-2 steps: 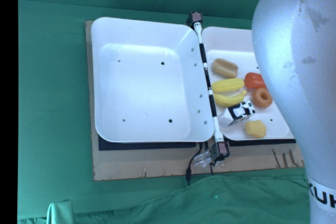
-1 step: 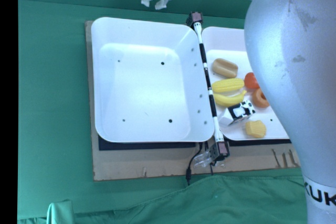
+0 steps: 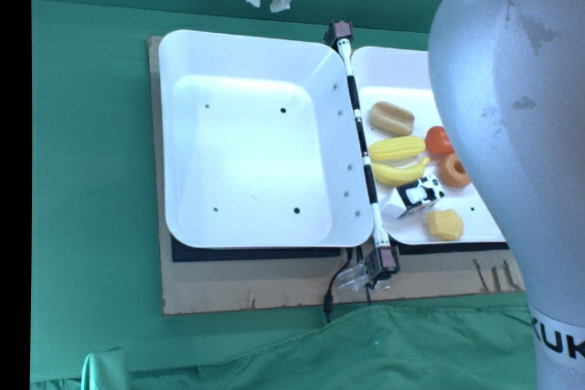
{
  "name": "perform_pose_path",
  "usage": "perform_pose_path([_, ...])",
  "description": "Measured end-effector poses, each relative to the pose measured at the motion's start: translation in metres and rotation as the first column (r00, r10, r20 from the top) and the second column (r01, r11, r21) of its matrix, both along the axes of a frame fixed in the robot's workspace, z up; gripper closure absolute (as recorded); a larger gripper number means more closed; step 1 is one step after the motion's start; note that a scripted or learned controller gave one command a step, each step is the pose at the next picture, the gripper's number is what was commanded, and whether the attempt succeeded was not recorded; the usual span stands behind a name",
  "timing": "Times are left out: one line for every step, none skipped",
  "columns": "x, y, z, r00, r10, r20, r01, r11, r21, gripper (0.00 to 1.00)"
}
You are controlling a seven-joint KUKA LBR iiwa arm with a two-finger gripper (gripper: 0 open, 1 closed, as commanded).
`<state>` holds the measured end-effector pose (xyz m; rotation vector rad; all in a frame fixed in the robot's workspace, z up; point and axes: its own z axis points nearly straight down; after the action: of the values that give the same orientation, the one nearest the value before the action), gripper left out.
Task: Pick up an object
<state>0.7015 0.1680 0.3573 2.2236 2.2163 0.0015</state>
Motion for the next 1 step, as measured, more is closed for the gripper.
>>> perform_pose_path([-0.0003,-0.0008,-0.0174,1.0,0.0,-0.004,0.0,1.0,-0.002,1.0])
